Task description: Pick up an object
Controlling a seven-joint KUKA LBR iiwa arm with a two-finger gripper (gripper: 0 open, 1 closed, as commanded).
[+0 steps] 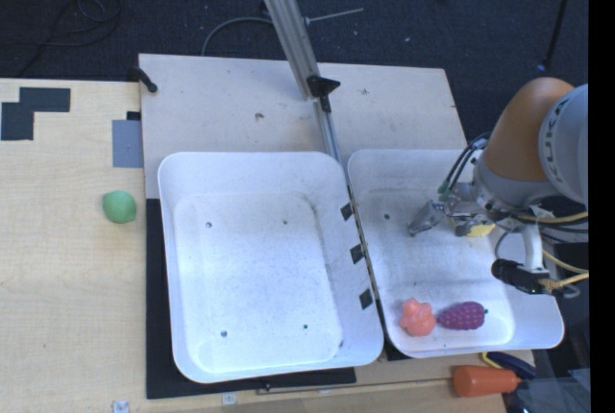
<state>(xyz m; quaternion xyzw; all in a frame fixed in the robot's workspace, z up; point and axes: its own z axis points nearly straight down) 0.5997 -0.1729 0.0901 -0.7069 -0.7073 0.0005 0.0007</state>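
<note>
A salmon-pink lumpy object (417, 317) and a purple grape-like object (462, 315) lie side by side at the near edge of the right bin (404, 181). My gripper (423, 223) hangs over the middle of that bin, well above and behind both objects and touching neither. I see nothing held in it. The grey arm with its orange band (524, 137) comes in from the right and hides the bin's right rim.
The left bin (183, 173) sits beside the right one, with black clips along the shared rim. A slanted aluminium rail (296, 36) rises behind the bins. A green ball (119, 206) rests on the wooden bench at the left. An orange object (485, 380) lies below the right bin.
</note>
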